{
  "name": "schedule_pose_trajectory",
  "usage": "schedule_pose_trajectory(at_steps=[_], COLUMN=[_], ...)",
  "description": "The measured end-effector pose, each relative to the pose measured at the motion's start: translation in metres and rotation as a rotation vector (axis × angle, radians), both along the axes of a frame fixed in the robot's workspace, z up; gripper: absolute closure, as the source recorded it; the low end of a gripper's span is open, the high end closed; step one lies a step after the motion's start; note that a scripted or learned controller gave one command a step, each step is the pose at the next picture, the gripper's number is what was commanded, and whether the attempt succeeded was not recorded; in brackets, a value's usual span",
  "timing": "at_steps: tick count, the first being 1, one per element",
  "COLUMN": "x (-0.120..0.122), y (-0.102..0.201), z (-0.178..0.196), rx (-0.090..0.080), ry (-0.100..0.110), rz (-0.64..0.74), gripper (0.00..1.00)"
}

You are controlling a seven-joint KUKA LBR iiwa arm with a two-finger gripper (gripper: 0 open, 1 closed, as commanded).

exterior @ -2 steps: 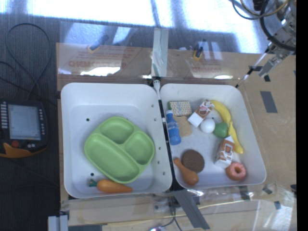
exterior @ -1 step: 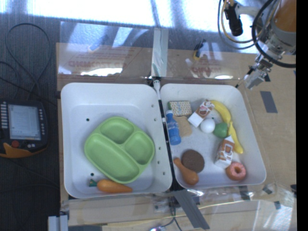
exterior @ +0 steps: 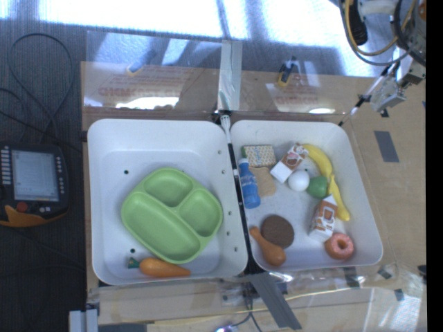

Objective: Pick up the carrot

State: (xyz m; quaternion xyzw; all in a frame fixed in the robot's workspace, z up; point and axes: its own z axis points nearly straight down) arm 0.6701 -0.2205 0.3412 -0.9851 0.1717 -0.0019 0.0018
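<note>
The carrot (exterior: pixel 163 268) is orange with a small green top and lies flat in the left bin (exterior: pixel 104 151), by its front wall. It rests just below the front rim of a green divided plate (exterior: pixel 173 215). My gripper (exterior: pixel 386 94) hangs high at the upper right, beyond the back right corner of the right bin (exterior: pixel 360 185). It is far from the carrot, and nothing is visible in it.
The right bin holds a blue bottle (exterior: pixel 249 184), a cracker (exterior: pixel 259 155), a banana (exterior: pixel 322 166), a white egg (exterior: pixel 299 180), a green lime (exterior: pixel 318 187), a brown patty (exterior: pixel 277 230), a drumstick (exterior: pixel 268 248), a donut (exterior: pixel 339 245) and small cartons. A pendant (exterior: pixel 31 183) lies at the left.
</note>
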Motion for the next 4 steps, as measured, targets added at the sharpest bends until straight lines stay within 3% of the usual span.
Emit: schedule_pose_trajectory(at_steps=[1,3,4], x=[-0.001,0.004,-0.001], y=[0.001,0.011,0.024], z=[-0.063,-0.043,-0.074], rx=[0.002,0.011,0.005], ry=[0.005,-0.008,0.005], rz=[0.148,0.157,0.148], gripper=[1.0,1.0,1.0])
